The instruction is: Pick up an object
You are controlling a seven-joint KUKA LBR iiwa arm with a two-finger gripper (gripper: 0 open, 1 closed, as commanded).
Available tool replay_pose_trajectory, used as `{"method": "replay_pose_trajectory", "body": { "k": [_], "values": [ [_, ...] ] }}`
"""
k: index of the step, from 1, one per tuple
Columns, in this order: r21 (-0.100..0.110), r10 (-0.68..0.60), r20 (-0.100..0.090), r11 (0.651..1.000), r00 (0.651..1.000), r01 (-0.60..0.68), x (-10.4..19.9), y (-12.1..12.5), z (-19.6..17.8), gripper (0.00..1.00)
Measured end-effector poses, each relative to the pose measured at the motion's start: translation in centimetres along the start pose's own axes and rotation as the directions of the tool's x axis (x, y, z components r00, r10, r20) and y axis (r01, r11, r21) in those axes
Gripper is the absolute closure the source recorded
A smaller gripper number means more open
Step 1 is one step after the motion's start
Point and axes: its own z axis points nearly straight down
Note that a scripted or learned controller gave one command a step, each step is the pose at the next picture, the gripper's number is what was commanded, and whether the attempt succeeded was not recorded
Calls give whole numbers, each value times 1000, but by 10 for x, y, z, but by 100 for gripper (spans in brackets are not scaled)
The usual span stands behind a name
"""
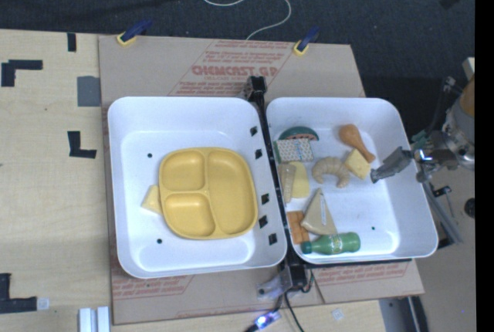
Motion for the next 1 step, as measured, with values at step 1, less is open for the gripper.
{"method": "replay_pose_trajectory", "body": {
  "k": [1],
  "values": [
    [-12, -4, 3, 1000, 1000, 4, 0, 2, -6, 0]
  ]
}}
